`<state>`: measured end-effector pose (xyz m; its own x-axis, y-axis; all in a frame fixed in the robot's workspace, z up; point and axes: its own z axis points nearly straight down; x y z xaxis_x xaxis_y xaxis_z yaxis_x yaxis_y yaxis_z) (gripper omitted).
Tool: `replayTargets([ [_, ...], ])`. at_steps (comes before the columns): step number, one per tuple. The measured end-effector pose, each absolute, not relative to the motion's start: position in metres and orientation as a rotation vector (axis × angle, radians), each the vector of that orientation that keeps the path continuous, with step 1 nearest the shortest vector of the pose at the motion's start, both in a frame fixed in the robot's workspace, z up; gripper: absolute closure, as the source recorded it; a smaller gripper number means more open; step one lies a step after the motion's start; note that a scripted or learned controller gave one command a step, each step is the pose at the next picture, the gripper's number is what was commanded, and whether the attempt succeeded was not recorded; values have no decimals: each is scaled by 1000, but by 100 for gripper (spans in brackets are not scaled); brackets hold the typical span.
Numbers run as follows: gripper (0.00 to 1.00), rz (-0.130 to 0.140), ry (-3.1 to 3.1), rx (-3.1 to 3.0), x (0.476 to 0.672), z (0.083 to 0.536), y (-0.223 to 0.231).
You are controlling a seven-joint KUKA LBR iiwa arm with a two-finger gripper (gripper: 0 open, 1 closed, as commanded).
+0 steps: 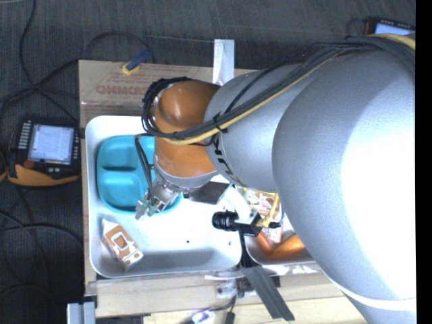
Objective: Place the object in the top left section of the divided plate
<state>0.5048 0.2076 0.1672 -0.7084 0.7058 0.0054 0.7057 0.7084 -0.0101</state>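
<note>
Jaws over the lower right rim of the blue divided plate (121, 171); spread or pressed together, cannot tell. Plate lies in the white bin (196, 252) at the view's left. Small orange-and-white box (121, 243) lies in the same bin, below the plate and apart from it.

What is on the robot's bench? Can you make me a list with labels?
left bin: white, holds the plate and the box
blue plate: divided, in the bin's upper left
small box: orange and white, bin's lower left corner, apart from the plate
arm: grey with orange band, reaching from the right
jaws: over the plate's lower right edge
right bin: colourful packet and an orange thing, partly hidden by arm
</note>
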Motion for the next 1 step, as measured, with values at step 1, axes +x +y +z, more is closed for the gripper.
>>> replayTargets([
  [1,100,6,-2937,-1111,553,110,167],
])
